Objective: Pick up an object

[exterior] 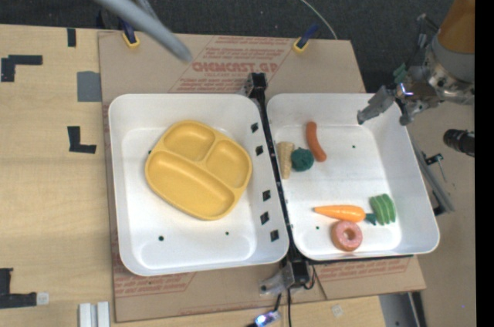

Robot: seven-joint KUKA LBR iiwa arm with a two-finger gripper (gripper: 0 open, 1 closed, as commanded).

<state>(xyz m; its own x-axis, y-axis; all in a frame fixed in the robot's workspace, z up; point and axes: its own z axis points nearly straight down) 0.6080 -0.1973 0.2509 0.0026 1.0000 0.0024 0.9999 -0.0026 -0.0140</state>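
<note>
Bin's carrot (338, 212) below pincer (384, 103)

Single fixed camera, mounted above the table (46, 163). Looks down at a slant, both white bins (123, 187) in frame. Moderately distant; arm (455, 32) at right edge.

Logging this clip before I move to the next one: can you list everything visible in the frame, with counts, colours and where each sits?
Bins: 2, white, side by side on the bench; left bin, right bin.
Divided plate: 1, yellow, in the left bin.
Toy sausage: 1, orange-red, upper part of the right bin.
Broccoli-like toy: 1, dark green, just below the sausage.
Pale beige piece: 1, against the right bin's left wall.
Toy carrot: 1, orange, lower right bin.
Ridged green toy: 1, right of the carrot.
Toy doughnut: 1, pink, below the carrot.
Cardboard sheet: 1, brown, under the bins.
Gripper: 1, grey, over the right bin's upper right corner.
</note>
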